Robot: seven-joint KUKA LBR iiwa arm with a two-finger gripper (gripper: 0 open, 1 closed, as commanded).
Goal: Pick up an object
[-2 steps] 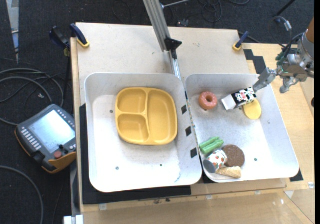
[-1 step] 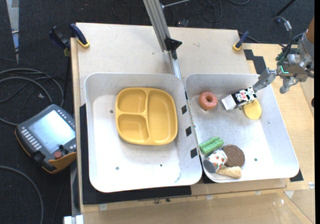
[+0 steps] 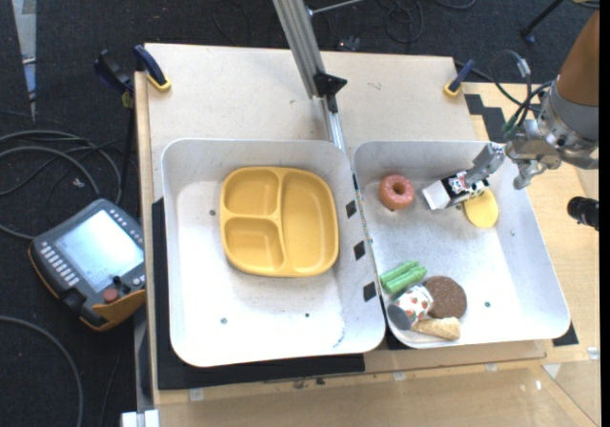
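The right bin holds several small items. A pink donut lies near its back left, with a black-and-white toy and a yellow piece just to its right. At the front lie a green piece, a brown cookie, a small white toy and a tan wedge. My gripper hangs over the bin's back right, just right of the black-and-white toy. It is open, and nothing sits between its fingers.
A yellow divided plate lies in the left bin. A slanted metal post rises from the bench behind the bins. A teach pendant sits on the floor at the left.
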